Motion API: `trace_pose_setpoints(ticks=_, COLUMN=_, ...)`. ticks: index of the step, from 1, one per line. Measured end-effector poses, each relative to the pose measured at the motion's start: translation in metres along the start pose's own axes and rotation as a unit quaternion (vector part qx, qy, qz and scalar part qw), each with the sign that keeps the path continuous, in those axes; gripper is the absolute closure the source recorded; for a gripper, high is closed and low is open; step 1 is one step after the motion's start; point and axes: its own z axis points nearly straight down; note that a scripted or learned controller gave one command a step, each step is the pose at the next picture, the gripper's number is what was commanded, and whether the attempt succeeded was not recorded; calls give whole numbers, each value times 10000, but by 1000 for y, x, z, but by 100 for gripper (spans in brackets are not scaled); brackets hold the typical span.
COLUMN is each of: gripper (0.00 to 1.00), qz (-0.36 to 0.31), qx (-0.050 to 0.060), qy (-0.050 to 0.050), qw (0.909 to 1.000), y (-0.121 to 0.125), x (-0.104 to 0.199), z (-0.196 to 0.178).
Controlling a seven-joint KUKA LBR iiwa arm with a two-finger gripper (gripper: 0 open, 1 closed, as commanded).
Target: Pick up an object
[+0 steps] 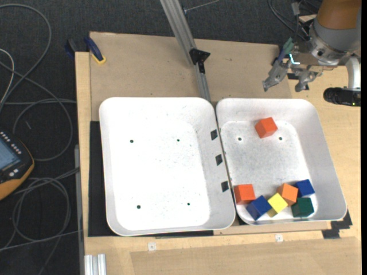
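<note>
Orange block (pixel 265 126) and the other blocks lie untouched in the right bin (pixel 321 133); the pincer (pixel 288 80), spread open and empty, hangs above the tabletop (pixel 143 67), nothing picked yet.

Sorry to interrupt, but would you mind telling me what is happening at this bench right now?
The grey arm's hand hangs open above the bench, beyond the far edge of the right white bin, holding nothing. That bin holds a lone orange cube near its far side and a cluster of orange, blue, yellow and green blocks along its near edge. Nothing is picked yet.
</note>
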Motion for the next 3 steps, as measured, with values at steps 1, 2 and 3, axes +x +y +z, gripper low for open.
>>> trace_pose_setpoints(ticks=1, gripper=0, qz=-7, qx=-25, qy=-9, qw=10000, y=1, x=0, z=-4)
trace_pose_setpoints(ticks=2, gripper=0, qz=4, qx=-3, qy=-5, qw=10000, y=-9, x=-3, z=48)
trace_pose_setpoints(ticks=3, gripper=0, qz=1, qx=-4, qy=-4, qw=10000, y=-12, x=0, z=90)
